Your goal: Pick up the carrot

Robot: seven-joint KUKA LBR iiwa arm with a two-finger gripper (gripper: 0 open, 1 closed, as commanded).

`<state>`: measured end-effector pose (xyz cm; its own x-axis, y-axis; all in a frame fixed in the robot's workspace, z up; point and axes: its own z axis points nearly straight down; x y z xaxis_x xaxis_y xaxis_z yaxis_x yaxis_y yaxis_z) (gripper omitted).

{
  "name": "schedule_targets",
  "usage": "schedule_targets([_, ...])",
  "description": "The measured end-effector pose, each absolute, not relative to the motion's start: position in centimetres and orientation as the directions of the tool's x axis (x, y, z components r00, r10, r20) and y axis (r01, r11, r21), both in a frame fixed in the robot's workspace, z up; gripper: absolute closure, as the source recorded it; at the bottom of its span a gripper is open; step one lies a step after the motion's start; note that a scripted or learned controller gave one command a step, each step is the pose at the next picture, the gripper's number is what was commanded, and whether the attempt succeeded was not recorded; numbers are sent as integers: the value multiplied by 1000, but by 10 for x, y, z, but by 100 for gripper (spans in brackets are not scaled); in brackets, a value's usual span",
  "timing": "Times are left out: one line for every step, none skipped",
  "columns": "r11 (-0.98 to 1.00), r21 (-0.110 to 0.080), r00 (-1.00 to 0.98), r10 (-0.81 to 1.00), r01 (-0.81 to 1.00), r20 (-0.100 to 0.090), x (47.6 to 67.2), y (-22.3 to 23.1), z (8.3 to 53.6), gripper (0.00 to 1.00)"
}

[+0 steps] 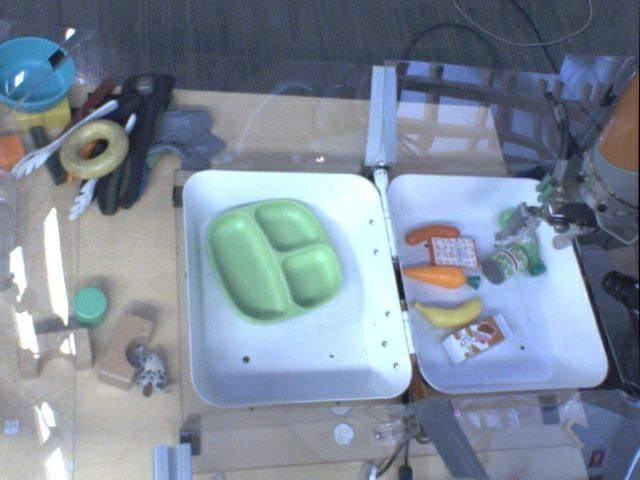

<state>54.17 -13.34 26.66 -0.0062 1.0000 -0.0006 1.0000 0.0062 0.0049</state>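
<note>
Pale wooden tabletop point(110, 258) under an overhead camera, dark carpet beyond its far edge, two shallow white bins side by side at centre. In the left bin point(290, 368): a green divided plate point(274, 258) with three compartments, lying flat toward the far left of the bin.

In the right bin point(560, 358), clustered left of centre: a red sausage point(432, 234) farthest back, a small patterned box point(454, 252) touching its near side, then the carrot point(440, 277) lying flat on its side, orange body pointing left, green top toward the right. Just nearer than the carrot, a yellow banana point(449, 313), and beside that a small red-and-white carton point(474, 339), tilted. Right of the carrot, a green-labelled bottle point(511, 261) on its side.

Above the right bin's far right corner, the gripper point(521, 221), reaching in from the right edge, close over the bottle and well apart from the carrot. Cannot tell how the gripper is set; nothing visibly held.

Off to the left on the tabletop: a blue bowl point(34, 71), a yellow ring point(94, 149), black gloves point(135, 143), a green cap point(90, 306) and wooden blocks point(124, 348).
</note>
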Motion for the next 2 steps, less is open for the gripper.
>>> schedule_targets([115, 5, -115, 993, 993, 0, 542, -41, 185, 0])
schedule_targets([172, 8, -172, 985, 985, -1, 549, -82, 96, 0])
